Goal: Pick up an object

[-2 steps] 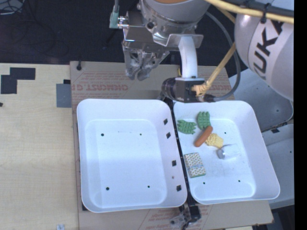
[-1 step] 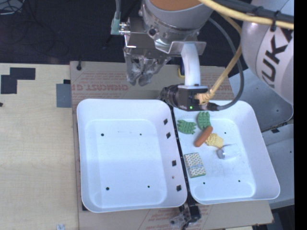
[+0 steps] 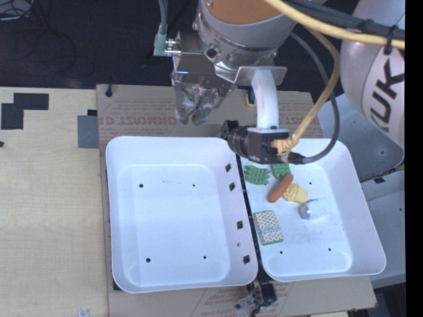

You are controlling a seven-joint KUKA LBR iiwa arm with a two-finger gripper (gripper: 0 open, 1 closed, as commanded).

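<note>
The pincer [image 3: 196, 113] hangs above the far edge of the left bin [image 3: 125, 177], its grip unreadable; an orange sausage-shaped object [image 3: 279, 188] lies in the right bin [image 3: 357, 243].

Two bins side by side — left bin [image 3: 173, 216], right bin [image 3: 344, 243] holding small objects [image 3: 279, 187].

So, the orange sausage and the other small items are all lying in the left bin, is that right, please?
Not quite: the sausage and the other small items lie in the right bin, not the left bin, as the camera view shows.
</note>
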